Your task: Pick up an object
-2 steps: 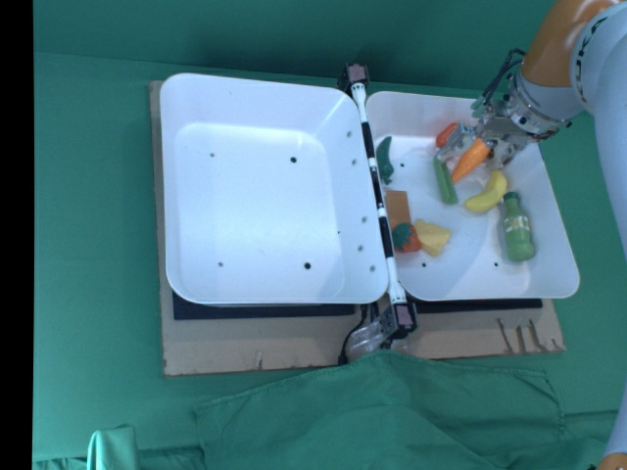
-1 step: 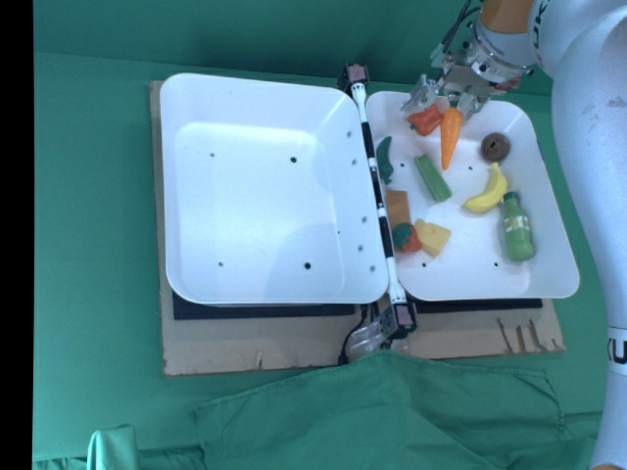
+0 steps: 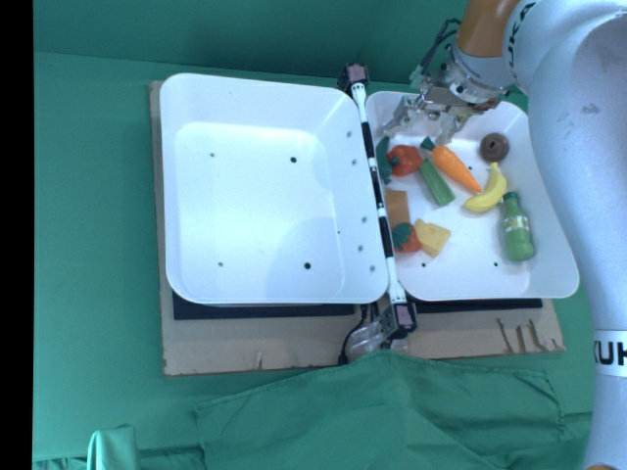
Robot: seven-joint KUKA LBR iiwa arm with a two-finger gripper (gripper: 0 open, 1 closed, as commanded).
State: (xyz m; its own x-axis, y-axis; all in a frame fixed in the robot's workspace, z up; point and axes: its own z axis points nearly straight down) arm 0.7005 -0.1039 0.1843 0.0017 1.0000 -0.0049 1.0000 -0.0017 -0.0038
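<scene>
1. Orange carrot lies near the right bin's far edge, beside a tomato.
2. Gripper hangs released above, grasping nothing.
3. Carrot looks light, stiff, slippery; pinch its middle.

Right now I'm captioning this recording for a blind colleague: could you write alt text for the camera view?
A grey robot arm's gripper hovers over the far end of the right white bin, above a toy carrot, red pepper, banana, green bottle, chocolate doughnut and cheese wedge. The left white bin sits alongside on a green bench.
</scene>
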